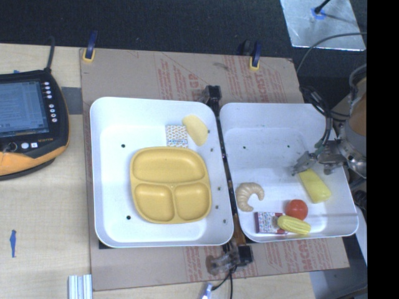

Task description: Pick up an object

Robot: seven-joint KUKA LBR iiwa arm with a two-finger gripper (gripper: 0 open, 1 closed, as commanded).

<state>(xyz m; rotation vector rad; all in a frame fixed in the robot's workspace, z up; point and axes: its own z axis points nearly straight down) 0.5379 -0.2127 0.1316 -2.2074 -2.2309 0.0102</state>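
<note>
Your gripper (pixel 307 164) sits low in the right bin (pixel 268 120), at the upper end of the yellow block (pixel 314 186); its fingers look slightly spread, though you can't be sure from this angle, and nothing is between them. Just below the block lie a red tomato (pixel 297 208), a corn cob (pixel 293 225) and a small packet (pixel 267 222), with a croissant (pixel 249 195) to the left. Over in the left bin (pixel 109 167), you have a yellow divided tray (pixel 169 184).

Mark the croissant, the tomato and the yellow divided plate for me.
croissant (pixel 249 195): camera view, middle of its curved body, right bin.
tomato (pixel 297 208): camera view, centre of its red top, right bin.
plate (pixel 169 165): camera view, floor of its large upper compartment, left bin.
</note>
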